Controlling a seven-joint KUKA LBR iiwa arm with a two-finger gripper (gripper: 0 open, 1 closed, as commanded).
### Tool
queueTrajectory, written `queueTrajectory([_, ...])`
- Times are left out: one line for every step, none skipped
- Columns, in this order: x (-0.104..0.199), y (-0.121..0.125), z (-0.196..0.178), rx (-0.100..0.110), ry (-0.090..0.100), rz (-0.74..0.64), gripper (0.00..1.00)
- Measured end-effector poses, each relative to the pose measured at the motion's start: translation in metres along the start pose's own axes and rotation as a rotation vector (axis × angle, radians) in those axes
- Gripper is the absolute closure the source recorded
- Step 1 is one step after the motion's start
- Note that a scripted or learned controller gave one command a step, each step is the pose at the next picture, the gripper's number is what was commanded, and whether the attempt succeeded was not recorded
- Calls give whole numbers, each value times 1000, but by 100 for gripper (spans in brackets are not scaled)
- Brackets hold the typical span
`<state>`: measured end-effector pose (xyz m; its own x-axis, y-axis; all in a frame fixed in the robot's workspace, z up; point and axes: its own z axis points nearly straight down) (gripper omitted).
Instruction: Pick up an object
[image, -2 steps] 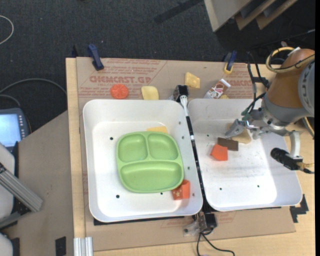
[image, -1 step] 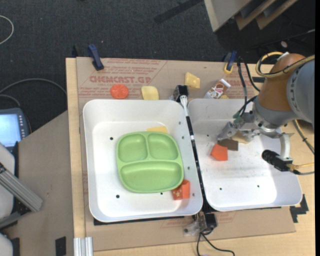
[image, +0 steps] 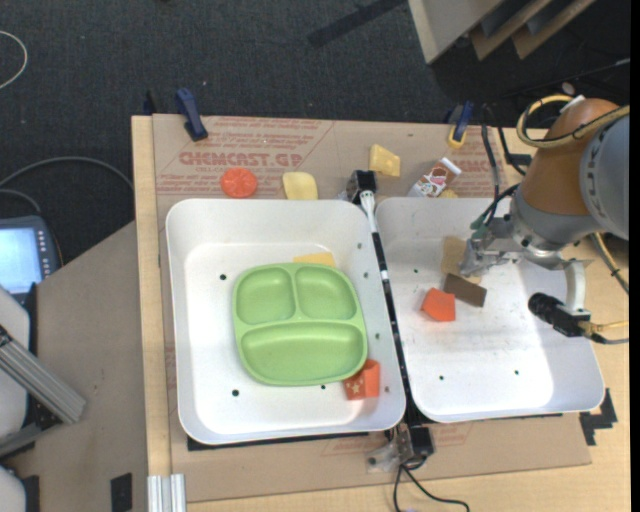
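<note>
In the right bin (image: 520, 385) lie an orange block (image: 438, 305), a dark brown block (image: 466, 291) just right of it, and a tan piece (image: 455, 250) behind them. My gripper (image: 478, 258) reaches in from the right and hovers low over the bin, directly above and behind the brown block. Its tip sits close to the brown block, and contact is unclear. The orange-banded wrist (image: 560, 175) is above it.
The left bin (image: 190, 300) holds a green divided plate (image: 298, 325), an orange block (image: 363, 381) at the plate's front right and a yellow piece (image: 315, 260) behind it. Behind the bins lie a red disc (image: 238, 182), yellow pieces (image: 299, 186), a small packet (image: 433, 180) and blue clamps (image: 190, 113).
</note>
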<state>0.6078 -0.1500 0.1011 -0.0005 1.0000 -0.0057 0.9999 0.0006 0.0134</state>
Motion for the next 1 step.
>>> queueTrajectory([0, 0, 1, 2, 0, 0, 0])
